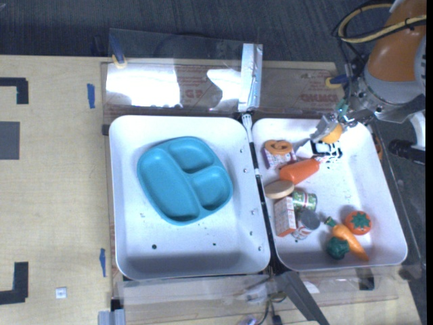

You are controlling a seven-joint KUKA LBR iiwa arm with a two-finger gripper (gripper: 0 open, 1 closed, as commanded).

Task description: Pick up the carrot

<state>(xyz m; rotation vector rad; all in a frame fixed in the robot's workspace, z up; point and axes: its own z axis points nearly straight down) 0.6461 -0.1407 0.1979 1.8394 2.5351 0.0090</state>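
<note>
Claw (329, 124): above right bin's (389, 208) far edge, grip state unclear
Carrot (299, 170): lying in right bin, apart from claw

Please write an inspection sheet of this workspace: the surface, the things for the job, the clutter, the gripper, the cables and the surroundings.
Surface: two shallow white bins on a light wooden bench.
Job's things: large orange carrot lying in the right bin; small orange carrot with green top near its front.
Clutter: blue divided plate in the left bin; red tomato, small can, food packets.
Gripper: two-finger gripper over the right bin's far edge; finger state unclear.
Cables: yellow and black cables looped above the arm.
Surroundings: blue tape marks on the bench.
</note>
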